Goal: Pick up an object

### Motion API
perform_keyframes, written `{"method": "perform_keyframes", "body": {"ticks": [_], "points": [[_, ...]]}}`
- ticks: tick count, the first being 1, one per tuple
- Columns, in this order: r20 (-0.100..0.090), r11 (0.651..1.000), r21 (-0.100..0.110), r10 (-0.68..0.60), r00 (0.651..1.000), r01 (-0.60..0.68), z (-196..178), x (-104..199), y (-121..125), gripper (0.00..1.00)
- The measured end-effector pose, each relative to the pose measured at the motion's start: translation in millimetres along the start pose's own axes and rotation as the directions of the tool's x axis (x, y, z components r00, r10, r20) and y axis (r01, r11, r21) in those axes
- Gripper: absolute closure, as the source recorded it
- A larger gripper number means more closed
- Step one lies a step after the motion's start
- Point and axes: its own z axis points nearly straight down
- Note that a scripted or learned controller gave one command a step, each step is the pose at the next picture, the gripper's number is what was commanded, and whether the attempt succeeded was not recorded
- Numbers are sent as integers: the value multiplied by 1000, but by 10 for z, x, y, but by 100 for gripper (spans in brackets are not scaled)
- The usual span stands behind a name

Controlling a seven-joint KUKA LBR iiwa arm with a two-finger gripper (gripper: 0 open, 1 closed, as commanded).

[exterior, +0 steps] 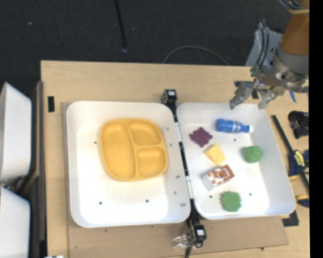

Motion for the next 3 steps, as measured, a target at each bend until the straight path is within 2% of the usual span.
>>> {"method": "perform_keyframes", "body": {"ticks": [1, 3], "points": [[1, 1000, -13, -2, 1000, 2, -84, 5, 16, 0], [3, 1000, -9, 0, 1000, 0, 1002, -179, -41, 0]]}}
